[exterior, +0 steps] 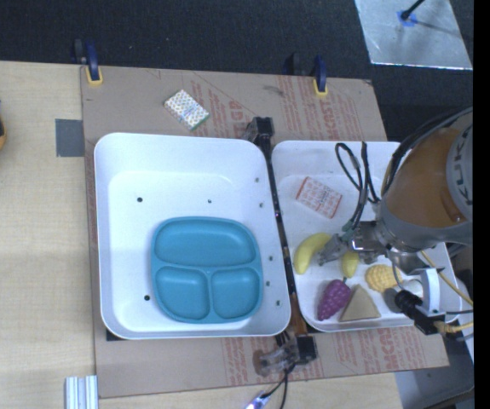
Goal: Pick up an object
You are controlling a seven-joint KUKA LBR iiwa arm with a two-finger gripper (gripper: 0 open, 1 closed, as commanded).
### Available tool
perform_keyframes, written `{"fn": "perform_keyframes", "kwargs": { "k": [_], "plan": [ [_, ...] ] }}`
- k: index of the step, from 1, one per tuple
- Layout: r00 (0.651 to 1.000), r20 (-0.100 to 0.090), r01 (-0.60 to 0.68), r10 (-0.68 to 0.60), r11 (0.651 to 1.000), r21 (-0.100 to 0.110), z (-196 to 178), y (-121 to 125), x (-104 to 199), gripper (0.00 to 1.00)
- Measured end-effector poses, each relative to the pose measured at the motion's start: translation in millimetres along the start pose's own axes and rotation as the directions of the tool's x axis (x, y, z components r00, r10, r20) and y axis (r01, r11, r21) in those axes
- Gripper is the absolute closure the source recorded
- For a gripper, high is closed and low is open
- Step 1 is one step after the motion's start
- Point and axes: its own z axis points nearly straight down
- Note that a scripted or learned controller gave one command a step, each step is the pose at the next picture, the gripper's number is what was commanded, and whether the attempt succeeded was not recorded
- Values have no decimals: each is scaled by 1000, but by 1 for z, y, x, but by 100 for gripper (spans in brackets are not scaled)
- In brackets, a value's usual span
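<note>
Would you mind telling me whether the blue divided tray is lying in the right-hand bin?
No, the blue divided tray lies in the left bin, while the right bin holds the toy food.

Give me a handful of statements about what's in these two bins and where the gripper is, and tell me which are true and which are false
1. The blue divided tray lies in the left bin. True.
2. The banana is in the left bin. False: it lies in the right bin, near the wall shared with the left bin.
3. The purple grapes lie beside the tan wedge. True.
4. The gripper is over the left bin. False: it is over the right bin, close to the banana.
5. A red-printed white card lies in the right bin. True.
6. The small patterned packet lies inside a bin. False: it lies on the cardboard behind the left bin.
</note>
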Motion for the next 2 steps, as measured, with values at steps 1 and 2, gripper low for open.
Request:
{"fn": "perform_keyframes", "kwargs": {
  "k": [1,2],
  "plan": [
    [1000,1,3,-3,1000,1,-10,0,-1,100],
    [1000,-1,0,0,1000,-3,-101,47,78,100]
  ]
}}
